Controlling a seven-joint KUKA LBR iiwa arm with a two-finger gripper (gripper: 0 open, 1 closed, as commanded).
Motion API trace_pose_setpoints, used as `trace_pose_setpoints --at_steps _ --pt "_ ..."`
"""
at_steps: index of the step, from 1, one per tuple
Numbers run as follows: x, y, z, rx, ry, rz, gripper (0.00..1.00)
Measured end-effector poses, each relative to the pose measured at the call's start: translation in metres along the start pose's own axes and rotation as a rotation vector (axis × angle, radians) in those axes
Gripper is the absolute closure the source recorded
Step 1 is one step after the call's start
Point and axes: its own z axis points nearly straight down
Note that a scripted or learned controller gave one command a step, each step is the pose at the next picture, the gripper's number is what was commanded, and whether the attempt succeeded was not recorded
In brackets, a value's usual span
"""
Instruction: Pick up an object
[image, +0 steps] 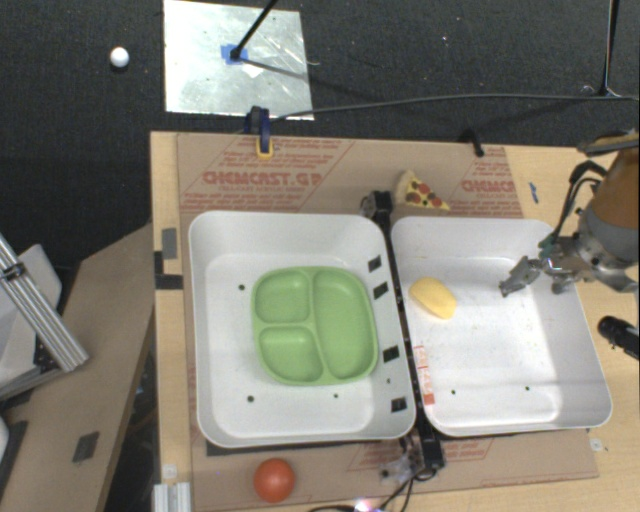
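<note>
A yellow oval object (433, 297) lies in the right bin (500, 390), near its left wall. My gripper (536, 277) hangs over the right side of that bin, reaching in from the right edge. Its two fingers (516, 274) are spread apart and point left, with nothing between them. The yellow object sits well to the left of the fingertips, apart from them.
The left bin (220, 400) holds a green divided plate (314, 325). A pizza-slice toy (420, 192) lies on the cardboard behind the bins. A red ball (274, 479) rests on the bench in front of the left bin.
</note>
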Motion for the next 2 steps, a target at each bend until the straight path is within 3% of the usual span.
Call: trace_pose_setpoints --at_steps 1,2 --pt "0.002 0.000 0.063 0.000 0.000 0.000 0.00" --pt "0.001 0.002 0.048 -0.007 -0.002 0.000 1.00"
